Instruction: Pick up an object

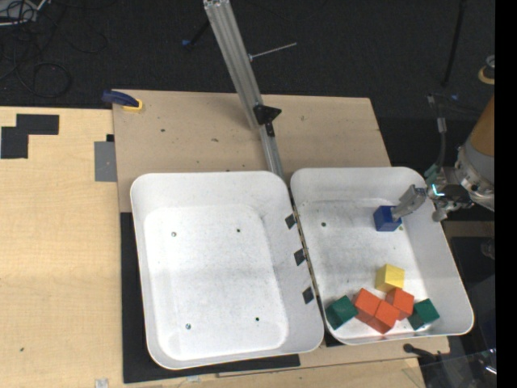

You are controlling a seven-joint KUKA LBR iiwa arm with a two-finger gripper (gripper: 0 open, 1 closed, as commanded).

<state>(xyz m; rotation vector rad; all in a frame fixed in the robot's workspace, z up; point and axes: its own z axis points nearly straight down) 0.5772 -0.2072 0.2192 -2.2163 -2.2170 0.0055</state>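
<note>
- Camera view: two white bins sit side by side on the tabletop [242,128]; the left bin [161,200] has nothing to grasp in it, and the right bin [355,180] carries all the blocks.
- A blue block [386,218] lies alone near the right bin's far right side, well apart from the rest.
- Toward the near right corner of that bin is a cluster: a yellow block [393,276], two orange blocks [370,304] [400,304] touching each other, and two green blocks, one [341,310] at the cluster's left and one [423,314] at its right near the rim.
- The hand [420,199] reaches in over the right rim of the right bin, just beside the blue block and on its right.
- One grey finger [409,201] slants down toward the block's upper right edge; whether it touches is unclear.
- I cannot tell how far the hand is open, and nothing shows between its fingers, so I judge it holds nothing.
- Step in hand, as I judge it: the approach to the blue block, with the grasp not yet made.
- The next move calls for centring the hand over the block, so that one finger goes down on each side, then closing and lifting straight up.
- The bin's right wall is near, so there is little room on that side.
</note>
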